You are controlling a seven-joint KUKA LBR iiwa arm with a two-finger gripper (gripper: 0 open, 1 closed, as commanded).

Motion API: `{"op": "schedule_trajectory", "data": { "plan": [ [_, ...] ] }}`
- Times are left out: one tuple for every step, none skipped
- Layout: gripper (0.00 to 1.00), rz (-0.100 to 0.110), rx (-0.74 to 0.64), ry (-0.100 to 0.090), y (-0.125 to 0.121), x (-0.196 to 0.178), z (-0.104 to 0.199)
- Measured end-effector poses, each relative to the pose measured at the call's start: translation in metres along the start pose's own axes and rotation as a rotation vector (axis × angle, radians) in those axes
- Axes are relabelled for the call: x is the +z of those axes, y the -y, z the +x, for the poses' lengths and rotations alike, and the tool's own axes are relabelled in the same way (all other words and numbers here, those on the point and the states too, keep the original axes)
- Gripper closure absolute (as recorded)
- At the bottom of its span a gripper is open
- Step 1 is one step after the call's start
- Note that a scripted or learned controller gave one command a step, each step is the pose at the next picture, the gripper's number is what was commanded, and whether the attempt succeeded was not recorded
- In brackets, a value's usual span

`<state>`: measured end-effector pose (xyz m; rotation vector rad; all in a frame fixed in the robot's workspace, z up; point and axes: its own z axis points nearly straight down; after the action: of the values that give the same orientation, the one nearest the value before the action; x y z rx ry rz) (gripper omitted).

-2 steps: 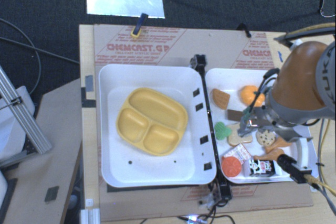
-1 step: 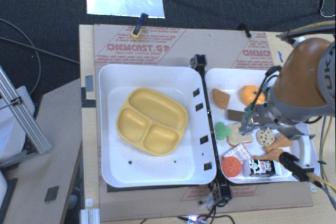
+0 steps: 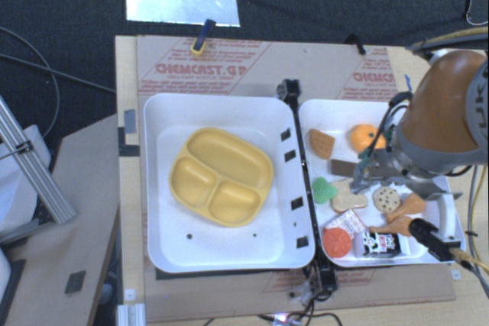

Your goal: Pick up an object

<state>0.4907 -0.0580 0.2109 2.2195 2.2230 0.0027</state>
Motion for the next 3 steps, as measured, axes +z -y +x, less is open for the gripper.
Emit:
{"op": "schedule_trajectory", "data": {
  "plan": [
    [1.0,-0.001,0.0,-0.001,-0.001,-0.009,0.0],
    [1.0,-0.001,-0.002,-0.001,-0.003,-0.018,0.0],
    [1.0,-0.007,-0.01,0.001,-0.058,-0.072,0.083]
  ]
}}
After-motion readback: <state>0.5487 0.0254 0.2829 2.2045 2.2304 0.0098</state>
